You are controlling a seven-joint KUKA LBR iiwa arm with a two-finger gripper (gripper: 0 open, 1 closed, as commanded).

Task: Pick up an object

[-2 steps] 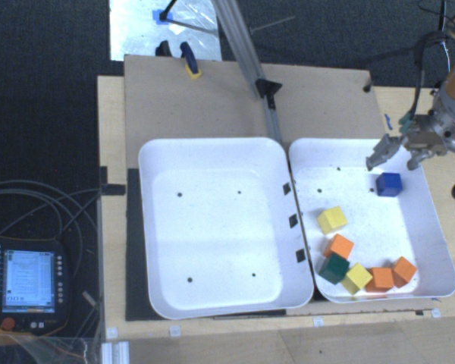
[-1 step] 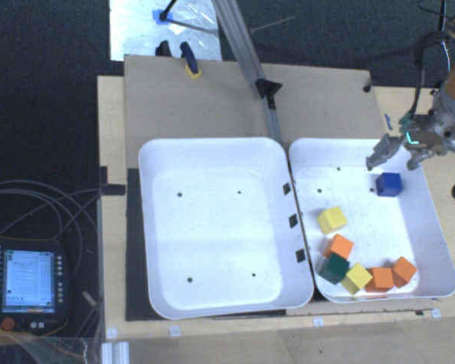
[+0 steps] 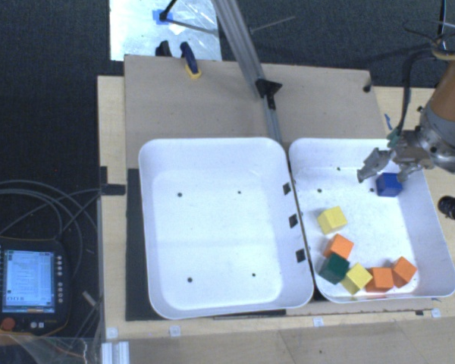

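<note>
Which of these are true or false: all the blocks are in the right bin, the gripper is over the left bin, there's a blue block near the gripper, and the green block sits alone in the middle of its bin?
1. All the blocks lie in the right bin. True.
2. The gripper is over the left bin. False: it is over the right bin's far part.
3. A blue block lies near the gripper. True.
4. The green block sits alone mid-bin. False: it sits in the near cluster, against an orange block and a yellow block.

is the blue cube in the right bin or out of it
In. The small blue cube sits on the floor of the right shallow white bin, inside its rim.
</note>
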